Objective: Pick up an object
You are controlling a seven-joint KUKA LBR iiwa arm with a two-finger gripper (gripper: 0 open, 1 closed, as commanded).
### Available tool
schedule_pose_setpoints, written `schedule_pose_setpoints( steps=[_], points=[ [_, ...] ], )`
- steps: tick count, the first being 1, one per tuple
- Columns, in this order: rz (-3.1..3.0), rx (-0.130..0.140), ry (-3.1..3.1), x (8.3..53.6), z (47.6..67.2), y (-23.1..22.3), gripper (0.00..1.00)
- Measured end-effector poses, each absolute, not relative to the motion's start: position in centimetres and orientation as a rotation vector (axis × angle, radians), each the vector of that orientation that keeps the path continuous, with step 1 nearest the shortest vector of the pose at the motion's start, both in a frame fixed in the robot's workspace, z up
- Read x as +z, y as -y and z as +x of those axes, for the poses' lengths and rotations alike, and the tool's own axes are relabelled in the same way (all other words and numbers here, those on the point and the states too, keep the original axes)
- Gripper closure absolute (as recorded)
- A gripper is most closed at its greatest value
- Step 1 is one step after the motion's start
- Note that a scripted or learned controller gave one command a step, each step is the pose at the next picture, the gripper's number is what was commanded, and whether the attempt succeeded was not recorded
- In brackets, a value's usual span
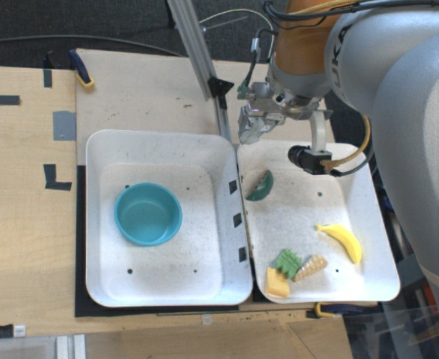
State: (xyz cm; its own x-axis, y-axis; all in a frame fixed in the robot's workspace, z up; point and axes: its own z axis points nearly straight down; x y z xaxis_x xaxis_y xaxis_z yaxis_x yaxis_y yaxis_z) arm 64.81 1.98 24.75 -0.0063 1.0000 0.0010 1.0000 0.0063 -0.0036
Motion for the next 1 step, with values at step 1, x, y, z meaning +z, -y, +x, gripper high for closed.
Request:
schedule_pose_setpoints(
  steps=[1],
  points=[
    [-2.218,0.002,2.223,24.8,65.24,-6.63,1.0]
  ],
)
